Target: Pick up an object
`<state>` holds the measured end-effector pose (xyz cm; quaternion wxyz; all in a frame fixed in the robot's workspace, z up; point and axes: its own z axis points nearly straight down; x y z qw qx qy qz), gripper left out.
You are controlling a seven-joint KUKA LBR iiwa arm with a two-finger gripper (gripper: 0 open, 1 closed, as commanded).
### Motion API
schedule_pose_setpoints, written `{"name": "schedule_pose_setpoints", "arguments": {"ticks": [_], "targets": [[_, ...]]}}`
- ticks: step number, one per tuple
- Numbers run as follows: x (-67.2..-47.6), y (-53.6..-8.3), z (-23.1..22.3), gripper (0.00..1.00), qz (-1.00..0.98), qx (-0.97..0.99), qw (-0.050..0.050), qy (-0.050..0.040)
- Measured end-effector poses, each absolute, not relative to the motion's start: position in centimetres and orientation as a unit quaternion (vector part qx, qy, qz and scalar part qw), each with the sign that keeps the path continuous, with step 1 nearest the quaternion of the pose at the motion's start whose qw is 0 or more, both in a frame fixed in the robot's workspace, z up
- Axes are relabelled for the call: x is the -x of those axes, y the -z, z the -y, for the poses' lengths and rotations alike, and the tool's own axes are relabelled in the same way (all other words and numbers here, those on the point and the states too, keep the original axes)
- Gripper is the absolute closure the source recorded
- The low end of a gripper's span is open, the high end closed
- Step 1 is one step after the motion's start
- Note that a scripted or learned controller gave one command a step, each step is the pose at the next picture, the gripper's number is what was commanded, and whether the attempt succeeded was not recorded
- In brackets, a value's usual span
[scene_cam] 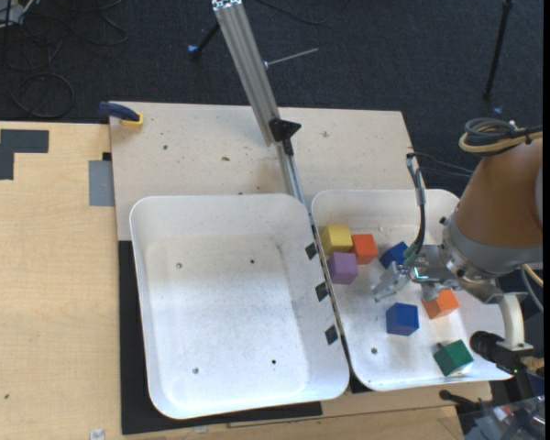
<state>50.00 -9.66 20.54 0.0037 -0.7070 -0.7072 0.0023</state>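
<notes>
Several small blocks lie in the right bin [382, 376]. A yellow block [337, 237], an orange block [364, 247] and a purple block [343, 267] cluster near its left wall. One blue block [394, 253] sits just above my gripper [405, 280], and another blue block [402, 319] lies just below it. A second orange block [441, 302] lies against the gripper's lower right side, partly covered by it. A green block [454, 357] rests near the bin's front right corner. The gripper hangs low over the middle of the bin, and I see no block in it.
The left bin [229, 301] adjoins the right one along a divider with black clips [319, 290]. A slanted aluminium rail [257, 81] rises behind the bins. The arm's orange band [500, 204] looms over the right bin's right side. A cable [418, 211] runs down to the gripper.
</notes>
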Motion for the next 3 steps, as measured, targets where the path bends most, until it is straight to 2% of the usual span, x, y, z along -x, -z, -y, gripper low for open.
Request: {"name": "schedule_pose_setpoints", "arguments": {"ticks": [1,2,3], "targets": [[-50.1,-20.7,9.8,0.00,0.706,0.709,0.001,-0.0007],[-50.1,-16.4,10.0,0.00,0.707,0.707,0.004,-0.0024],[-50.7,-12.2,10.2,0.00,0.706,0.708,-0.006,0.0036]]}}
